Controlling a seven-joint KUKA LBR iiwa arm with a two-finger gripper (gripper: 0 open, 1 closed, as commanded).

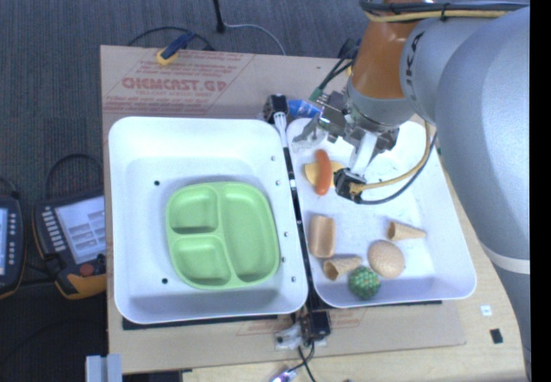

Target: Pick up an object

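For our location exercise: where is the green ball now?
In the camera view, the green ball lies at the front of the right bin, beside the tan egg.

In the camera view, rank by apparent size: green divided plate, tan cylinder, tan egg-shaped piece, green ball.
1. green divided plate, by far the largest.
2. tan cylinder and tan egg-shaped piece: too alike to rank.
3. green ball, smallest.

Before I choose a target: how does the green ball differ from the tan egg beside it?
The green ball is dark and bumpy; the tan egg is pale and smooth. The ball is smaller and round, the egg larger and oval. Both lie close together near the front wall of the right-hand bin.
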